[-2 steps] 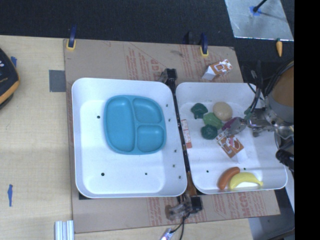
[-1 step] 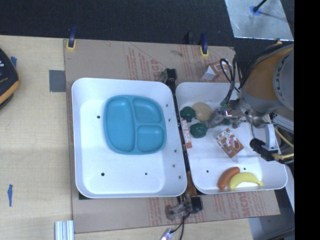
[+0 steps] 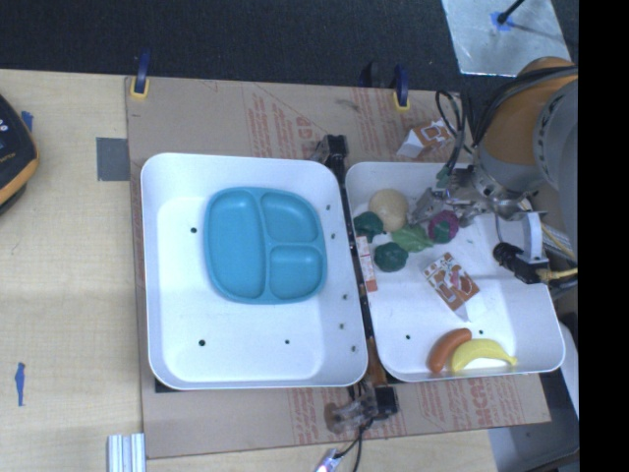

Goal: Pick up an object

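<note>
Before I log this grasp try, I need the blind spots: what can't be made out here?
- Hand: too small and cluttered in the camera view to tell open or shut, or whether it touches the purple object.
- Arm: cut off by the right edge.
- Dark green items: too blurred to identify.
- Packet: print unreadable.

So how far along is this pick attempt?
Done: the gripper has reached into the right bin and sits low among the purple and green toys. In hand: nothing visibly. Left: grasping and lifting; the banana, the snack packet and the beige ball lie untouched.
</note>
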`<state>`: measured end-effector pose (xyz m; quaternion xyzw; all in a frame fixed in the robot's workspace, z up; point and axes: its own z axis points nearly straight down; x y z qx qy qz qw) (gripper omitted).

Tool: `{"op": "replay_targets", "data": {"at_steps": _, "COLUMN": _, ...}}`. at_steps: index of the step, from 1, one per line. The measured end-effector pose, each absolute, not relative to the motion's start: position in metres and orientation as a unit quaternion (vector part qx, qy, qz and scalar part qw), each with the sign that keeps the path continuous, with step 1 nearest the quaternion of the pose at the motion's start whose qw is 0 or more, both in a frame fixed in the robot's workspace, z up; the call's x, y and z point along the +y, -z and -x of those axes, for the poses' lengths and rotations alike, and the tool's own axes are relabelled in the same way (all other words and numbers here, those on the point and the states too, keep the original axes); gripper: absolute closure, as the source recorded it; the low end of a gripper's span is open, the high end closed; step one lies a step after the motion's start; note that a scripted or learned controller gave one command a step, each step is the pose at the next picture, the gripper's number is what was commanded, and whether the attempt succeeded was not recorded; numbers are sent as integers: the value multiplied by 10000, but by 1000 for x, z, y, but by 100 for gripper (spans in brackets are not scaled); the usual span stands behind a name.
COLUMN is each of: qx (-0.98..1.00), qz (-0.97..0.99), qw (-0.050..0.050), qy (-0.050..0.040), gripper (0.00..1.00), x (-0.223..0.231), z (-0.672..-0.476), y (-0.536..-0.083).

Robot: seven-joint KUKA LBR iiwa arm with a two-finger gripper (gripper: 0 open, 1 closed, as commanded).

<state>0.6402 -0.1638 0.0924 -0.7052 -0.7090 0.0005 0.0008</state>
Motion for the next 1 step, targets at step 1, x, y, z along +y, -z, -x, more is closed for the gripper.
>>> {"op": "replay_targets", "data": {"at_steps": 1, "qx": -7104, "qz": 7038, "qw": 9, "qy": -9, "gripper": 100, "x": -164, "z": -641, "y": -103}}
